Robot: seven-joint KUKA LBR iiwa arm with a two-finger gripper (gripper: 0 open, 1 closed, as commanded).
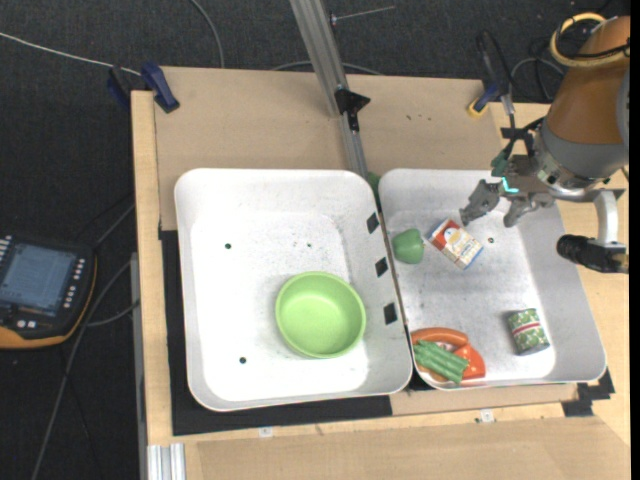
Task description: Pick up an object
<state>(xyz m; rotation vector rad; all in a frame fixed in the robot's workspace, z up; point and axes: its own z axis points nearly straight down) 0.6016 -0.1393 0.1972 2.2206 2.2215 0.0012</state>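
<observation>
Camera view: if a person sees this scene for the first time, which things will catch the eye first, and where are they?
Probably the green bowl, alone in the left bin. Next, the arm's gripper, its jaws open, hangs over the right bin, just above a small red and white carton. That bin also has a green ball, a green can and an orange plate of vegetables.

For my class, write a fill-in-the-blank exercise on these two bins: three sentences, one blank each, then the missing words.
1. The green bowl sits in the ____ bin of the view.
2. The pincer hangs above the bin on the view's ____.
3. The small carton lies between the green ball and the bin's ____ wall.

Missing words: left; right; right
</observation>
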